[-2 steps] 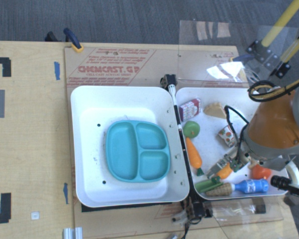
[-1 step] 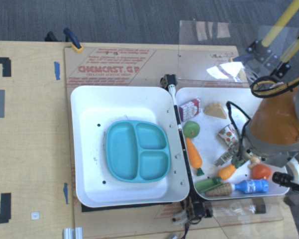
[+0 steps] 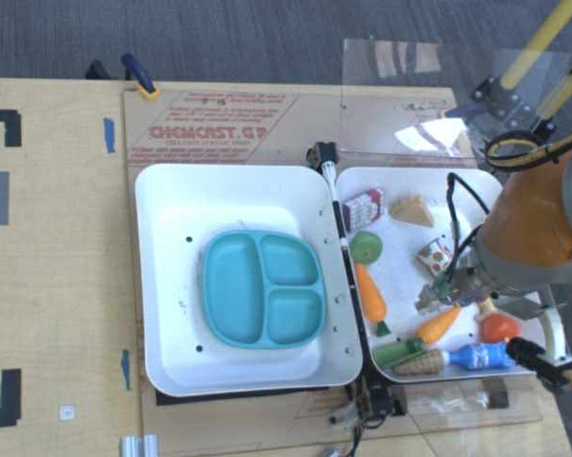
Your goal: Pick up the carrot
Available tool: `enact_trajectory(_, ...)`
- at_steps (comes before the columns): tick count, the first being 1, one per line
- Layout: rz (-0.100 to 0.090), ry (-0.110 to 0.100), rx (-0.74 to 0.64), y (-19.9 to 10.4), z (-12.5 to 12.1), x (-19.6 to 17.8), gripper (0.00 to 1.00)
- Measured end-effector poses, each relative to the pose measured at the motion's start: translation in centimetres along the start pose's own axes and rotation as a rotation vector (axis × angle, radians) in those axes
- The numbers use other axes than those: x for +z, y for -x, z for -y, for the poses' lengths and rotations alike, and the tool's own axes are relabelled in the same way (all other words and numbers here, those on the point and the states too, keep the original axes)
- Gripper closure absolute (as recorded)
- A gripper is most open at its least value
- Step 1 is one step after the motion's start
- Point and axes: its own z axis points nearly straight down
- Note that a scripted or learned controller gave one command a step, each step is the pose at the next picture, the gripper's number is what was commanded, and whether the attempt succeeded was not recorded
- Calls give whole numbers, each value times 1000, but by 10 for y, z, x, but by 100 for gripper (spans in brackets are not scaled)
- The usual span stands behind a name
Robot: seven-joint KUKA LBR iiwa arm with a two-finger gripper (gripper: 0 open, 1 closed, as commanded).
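Note:
An orange carrot (image 3: 369, 293) with a green stub lies along the left wall of the right bin (image 3: 400, 184), pointing towards the front. A second, shorter orange carrot-like piece (image 3: 439, 324) lies at a slant further right. My gripper (image 3: 442, 300) hangs just above the upper end of that shorter piece, below the arm's orange band (image 3: 538, 227). The wrist hides how the gripper meets that piece.
Around the gripper lie a small carton (image 3: 436, 255), a red tomato (image 3: 498, 327), a blue bottle (image 3: 481, 356), a green vegetable (image 3: 397, 353) and a cone (image 3: 424, 363). Further back sit a green ball (image 3: 366, 248), a red packet (image 3: 364, 208) and a cheese wedge (image 3: 414, 211). The left bin (image 3: 162, 208) holds a teal divided plate (image 3: 264, 288).

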Motion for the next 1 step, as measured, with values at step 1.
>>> enact_trajectory(1,2,2,-135,18,3,-19,100)
